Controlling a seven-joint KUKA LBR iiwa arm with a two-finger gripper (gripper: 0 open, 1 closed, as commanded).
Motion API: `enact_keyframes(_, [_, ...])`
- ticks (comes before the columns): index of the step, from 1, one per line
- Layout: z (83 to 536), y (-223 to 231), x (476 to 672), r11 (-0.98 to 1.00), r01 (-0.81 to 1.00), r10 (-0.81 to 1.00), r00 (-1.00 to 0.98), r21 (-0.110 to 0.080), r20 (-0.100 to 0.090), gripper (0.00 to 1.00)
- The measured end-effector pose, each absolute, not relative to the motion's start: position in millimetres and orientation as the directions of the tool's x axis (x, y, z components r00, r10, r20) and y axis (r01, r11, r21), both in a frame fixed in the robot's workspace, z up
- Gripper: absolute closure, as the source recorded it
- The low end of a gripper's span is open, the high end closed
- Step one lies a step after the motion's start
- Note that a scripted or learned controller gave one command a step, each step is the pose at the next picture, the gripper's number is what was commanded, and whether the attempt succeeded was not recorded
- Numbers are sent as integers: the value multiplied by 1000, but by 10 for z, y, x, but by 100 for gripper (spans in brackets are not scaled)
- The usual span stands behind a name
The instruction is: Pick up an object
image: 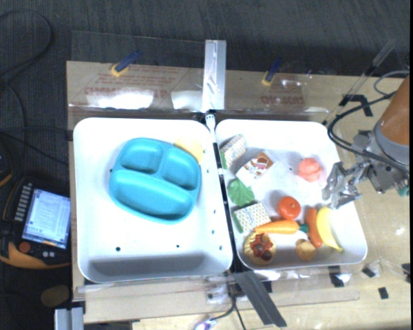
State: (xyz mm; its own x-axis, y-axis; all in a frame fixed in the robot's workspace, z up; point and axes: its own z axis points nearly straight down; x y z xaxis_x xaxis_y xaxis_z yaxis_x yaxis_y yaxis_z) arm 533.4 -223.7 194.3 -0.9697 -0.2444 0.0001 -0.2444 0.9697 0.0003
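2 white bins sit side by side on the bench, and the arm's gripper [341, 186] hangs over the right edge of the right bin [279, 127], tilted inward. Nothing sits between its fingers; whether they are spread wide or pinched narrow I cannot tell from up here, the metal parts blur together.

The pile of toy food it has to choose from lies just left of it. Nearest are the banana [327, 229] and the tomato [288, 207], with the pink ball [310, 168] a little further up. The carrot [282, 227] lies across the lower middle, and a small white carton [256, 168] sits near the centre.

The trouble I expect is crowding. The banana, tomato and carrot lie nearly touching, so a finger coming down could land on a neighbour and shove things aside instead of closing on 1 piece. Round pieces like the tomato may well roll out of a squeeze. The bin wall is right beside the gripper too, and could catch a finger.

The left bin [89, 205] holds a blue tray [155, 179], well away from the reach.
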Motion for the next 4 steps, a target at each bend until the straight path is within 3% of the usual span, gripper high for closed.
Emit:
enact_keyframes(1, [936,-2222,5512,964,-268,-268,-963,-2,-7,100])
enact_keyframes(2, [930,-2241,5025,998,60,60,-998,-7,-27,100])
enact_keyframes(3, [1091,-1932,4921,921,389,389,-921,-1,1,100])
enact_keyframes(4, [916,-1902,4885,847,531,531,-847,2,-10,100])
